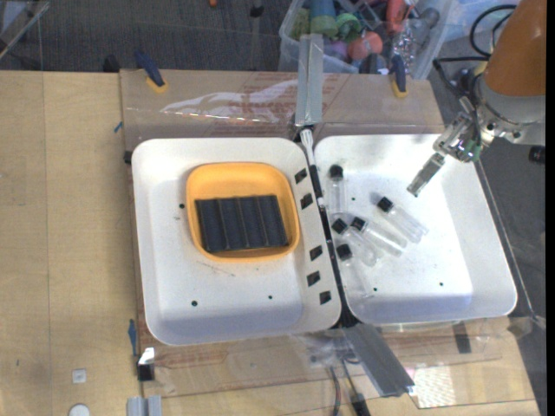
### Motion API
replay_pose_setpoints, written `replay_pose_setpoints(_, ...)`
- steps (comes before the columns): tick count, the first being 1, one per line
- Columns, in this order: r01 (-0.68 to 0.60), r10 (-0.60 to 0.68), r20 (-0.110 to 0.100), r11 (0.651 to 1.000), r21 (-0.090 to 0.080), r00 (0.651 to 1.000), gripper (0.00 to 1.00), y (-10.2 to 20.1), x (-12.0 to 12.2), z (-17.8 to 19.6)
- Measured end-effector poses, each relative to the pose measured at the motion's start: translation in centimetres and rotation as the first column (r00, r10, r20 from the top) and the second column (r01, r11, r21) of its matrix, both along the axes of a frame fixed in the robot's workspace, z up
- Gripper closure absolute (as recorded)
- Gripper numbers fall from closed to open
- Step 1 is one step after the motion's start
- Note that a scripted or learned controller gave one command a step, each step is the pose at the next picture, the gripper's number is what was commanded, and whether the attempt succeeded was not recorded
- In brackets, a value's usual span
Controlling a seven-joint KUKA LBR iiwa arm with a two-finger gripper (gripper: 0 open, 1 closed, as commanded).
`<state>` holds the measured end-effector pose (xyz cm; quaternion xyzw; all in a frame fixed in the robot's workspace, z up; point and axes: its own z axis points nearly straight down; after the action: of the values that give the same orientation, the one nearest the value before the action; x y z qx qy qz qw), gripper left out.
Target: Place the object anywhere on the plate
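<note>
The left bin point(156, 258) carries an orange plate point(243, 178) holding a dark ribbed block point(241, 224), with bare white floor near its front edge. In the right bin point(460, 267), clear vials point(381, 228) lie near the divider. The gripper point(421, 180) hangs above the far right corner; whether its jaws are open I cannot tell.

I count two white bins, left point(165, 302) and right point(468, 276); one orange plate point(199, 185) in the left; one dark ribbed block point(241, 224) on that plate; clear black-capped vials point(386, 224) in the right, perhaps four, overlapping, so uncertain; one arm with one gripper point(423, 180)
</note>
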<state>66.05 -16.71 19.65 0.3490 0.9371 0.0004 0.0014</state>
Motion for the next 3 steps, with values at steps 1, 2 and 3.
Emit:
replay_pose_setpoints(1, -0.04, 0.04, 0.0, 0.999, 0.0, 0.999, 0.0, -1.5, 0.2, 0.3)
replay_pose_setpoints(2, -0.183, 0.183, 0.001, 0.983, -0.001, 0.983, 0.0, -5.6, -0.3, -0.6)
replay_pose_setpoints(3, -0.126, 0.126, 0.002, 0.992, 0.0, 0.992, 0.0, -5.7, -0.1, 1.9)
